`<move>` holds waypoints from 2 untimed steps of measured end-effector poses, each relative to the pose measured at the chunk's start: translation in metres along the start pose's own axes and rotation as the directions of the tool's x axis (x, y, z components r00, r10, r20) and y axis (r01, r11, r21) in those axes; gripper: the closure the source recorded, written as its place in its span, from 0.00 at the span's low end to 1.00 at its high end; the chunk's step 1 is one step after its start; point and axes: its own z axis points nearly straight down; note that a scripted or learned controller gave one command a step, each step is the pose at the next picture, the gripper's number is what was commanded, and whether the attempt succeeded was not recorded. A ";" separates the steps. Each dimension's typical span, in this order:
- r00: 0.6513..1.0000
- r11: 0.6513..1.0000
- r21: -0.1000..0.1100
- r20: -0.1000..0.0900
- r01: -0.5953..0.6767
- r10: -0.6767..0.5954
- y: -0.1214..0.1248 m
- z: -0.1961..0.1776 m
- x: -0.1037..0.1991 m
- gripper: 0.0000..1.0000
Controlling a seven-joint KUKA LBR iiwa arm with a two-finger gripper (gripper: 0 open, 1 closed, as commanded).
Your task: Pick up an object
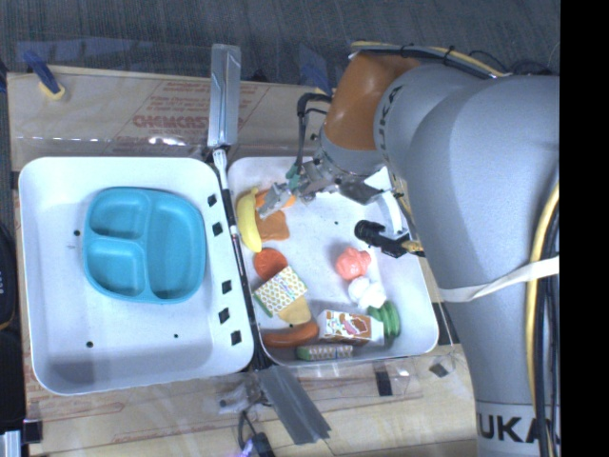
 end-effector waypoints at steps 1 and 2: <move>1.000 1.000 0.001 0.004 0.004 -0.004 0.000 -0.011 -0.001 1.00; 1.000 1.000 0.002 0.004 0.004 -0.004 0.000 -0.011 -0.001 0.00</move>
